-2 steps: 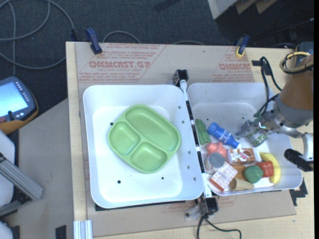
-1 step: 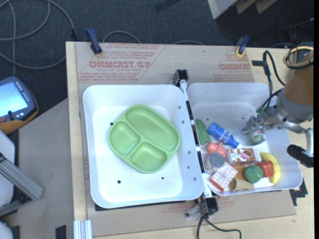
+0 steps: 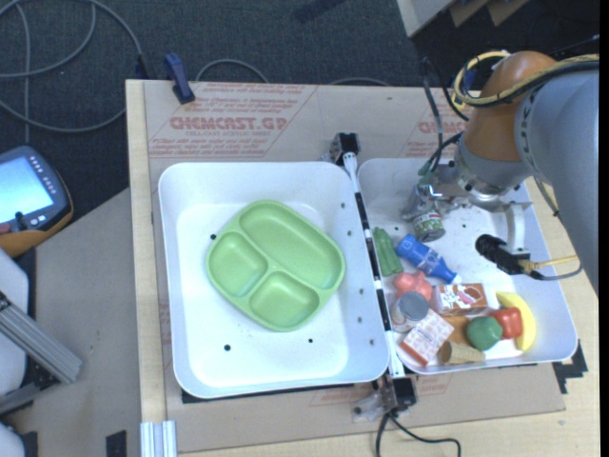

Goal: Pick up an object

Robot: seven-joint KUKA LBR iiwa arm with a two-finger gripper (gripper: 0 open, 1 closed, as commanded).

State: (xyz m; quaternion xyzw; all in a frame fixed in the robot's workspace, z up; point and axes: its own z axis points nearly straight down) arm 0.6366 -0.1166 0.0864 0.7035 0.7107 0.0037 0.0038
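1. Crowding the right bin (image 3: 561, 327): blue bottle (image 3: 424, 256), green tube (image 3: 385, 251), banana (image 3: 520, 314), small can (image 3: 429, 225).
2. Claw (image 3: 433, 198): over the can, grip state cannot be told.
3. Left bin (image 3: 181, 284): green divided plate (image 3: 275, 265).
4. Desk (image 3: 238, 122) print: "CHEMCAST".

A robotics lab: paper-covered bench (image 3: 238, 112), loose floor cables (image 3: 57, 17) (teach pendant (image 3: 29, 198) at left).

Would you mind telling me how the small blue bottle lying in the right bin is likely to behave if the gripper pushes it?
The small blue bottle lies on its side, so it would probably roll. It looks like light plastic and may skid on the smooth right bin. The green tube beside it would likely get nudged.
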